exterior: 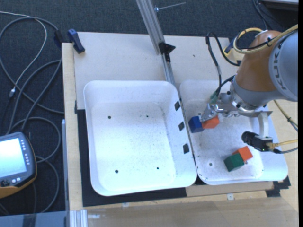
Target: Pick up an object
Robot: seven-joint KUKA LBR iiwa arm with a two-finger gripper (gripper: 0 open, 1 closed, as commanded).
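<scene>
Orange block (211, 123) is in right bin (215, 146), about 9 o'clock from bin centre, close to the wall next to left bin (94, 98). Blue block (195, 124) is at its 9 o'clock; touching or just beside, can't separate them at this res. Gripper (211, 117) is right over the orange block, meeting its 12 o'clock edge in view. Can't tell if the gripper is open or closed, or whether the block is gripped or just lying under it. Arm (265, 74) comes in from 3 o'clock, its orange band above the bin's 1 o'clock corner. Green block (233, 163) is at the bin's 6 o'clock, near the front wall. Second orange block (245, 153) touches it at its 1 o'clock. Both are well apart from the gripper. Left bin floor is white with dark speckle and four dark dots. Three black tabs (181, 126) run down its 3 o'clock wall. Metal rail (149, 20) slants from frame 12 o'clock down to the gap between the bins. Blue clamp (75, 40) is on the 11 o'clock corner of the bench (123, 56). Screen unit (12, 157) lies on the floor at frame 9 o'clock, off the bench, with cables (28, 93) looped at its 12 o'clock.
</scene>
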